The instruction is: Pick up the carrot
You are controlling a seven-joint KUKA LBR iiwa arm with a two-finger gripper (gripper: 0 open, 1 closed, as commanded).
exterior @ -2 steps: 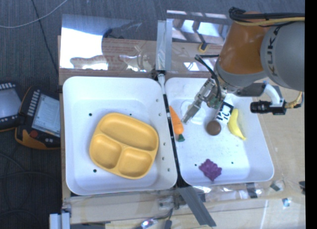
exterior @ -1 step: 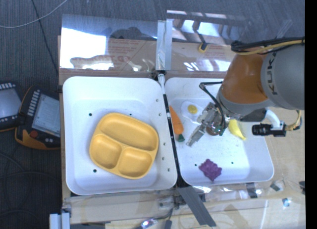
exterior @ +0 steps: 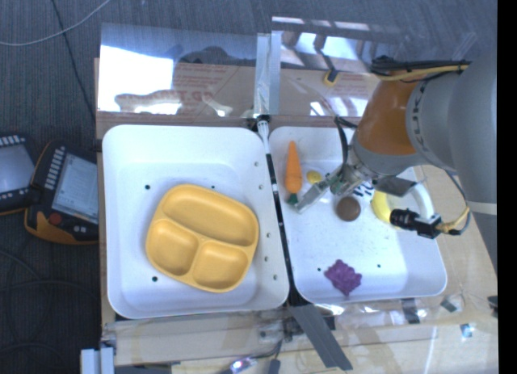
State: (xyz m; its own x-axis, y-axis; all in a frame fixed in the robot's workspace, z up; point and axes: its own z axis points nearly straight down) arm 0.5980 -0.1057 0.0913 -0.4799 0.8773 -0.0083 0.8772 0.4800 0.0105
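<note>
The orange carrot [exterior: 293,168] lies lengthwise in the right bin [exterior: 420,283], close to its left wall, tip toward the back. My gripper [exterior: 313,194] reaches down from the orange-banded wrist into the same bin. It sits just right of and slightly in front of the carrot's thick end, apart from it. Nothing shows as held.
A small green piece [exterior: 292,199] and a yellow piece [exterior: 313,177] lie beside the gripper. A brown ball [exterior: 348,208], a yellow fruit [exterior: 381,205] and purple grapes [exterior: 343,276] lie further right and front. A yellow divided plate [exterior: 202,237] is in the left bin [exterior: 129,162].
</note>
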